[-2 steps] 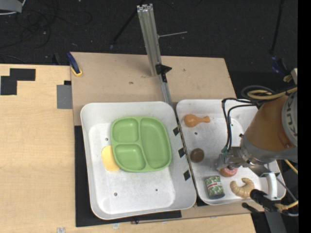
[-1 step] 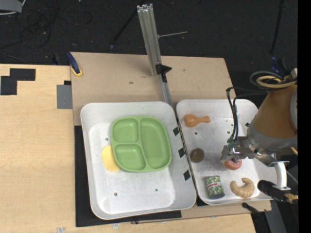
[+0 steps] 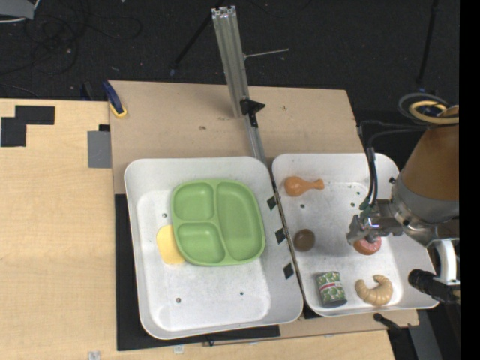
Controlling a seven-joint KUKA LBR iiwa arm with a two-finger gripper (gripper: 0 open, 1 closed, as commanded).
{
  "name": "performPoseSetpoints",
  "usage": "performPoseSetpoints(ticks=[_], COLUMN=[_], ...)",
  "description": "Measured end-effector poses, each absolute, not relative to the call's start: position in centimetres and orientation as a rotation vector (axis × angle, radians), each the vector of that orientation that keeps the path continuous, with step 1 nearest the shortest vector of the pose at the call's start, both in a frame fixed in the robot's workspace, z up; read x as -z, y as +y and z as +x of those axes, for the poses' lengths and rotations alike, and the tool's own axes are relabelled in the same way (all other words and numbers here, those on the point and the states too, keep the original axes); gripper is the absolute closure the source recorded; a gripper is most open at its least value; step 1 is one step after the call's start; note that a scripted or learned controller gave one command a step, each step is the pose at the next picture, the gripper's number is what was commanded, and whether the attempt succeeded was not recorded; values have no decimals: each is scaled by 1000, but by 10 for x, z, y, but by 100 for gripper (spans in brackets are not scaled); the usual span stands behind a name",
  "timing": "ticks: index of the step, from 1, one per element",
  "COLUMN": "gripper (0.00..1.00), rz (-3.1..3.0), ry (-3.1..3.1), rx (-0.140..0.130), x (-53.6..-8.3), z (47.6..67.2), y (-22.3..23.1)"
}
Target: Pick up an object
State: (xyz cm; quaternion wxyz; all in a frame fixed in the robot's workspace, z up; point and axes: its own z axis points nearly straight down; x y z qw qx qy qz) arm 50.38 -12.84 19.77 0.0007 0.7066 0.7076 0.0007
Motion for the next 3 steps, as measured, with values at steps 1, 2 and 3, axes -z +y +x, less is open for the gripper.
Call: performPoseSetpoints(ticks=[1, 2, 3], gripper=[100, 100, 100], rz=[2218, 2219, 2219], ry=[2221, 2229, 2230], rx=[-3, 1, 3], x=[-250, -239, -226], z=[505, 511, 526], y=[-129, -76, -22])
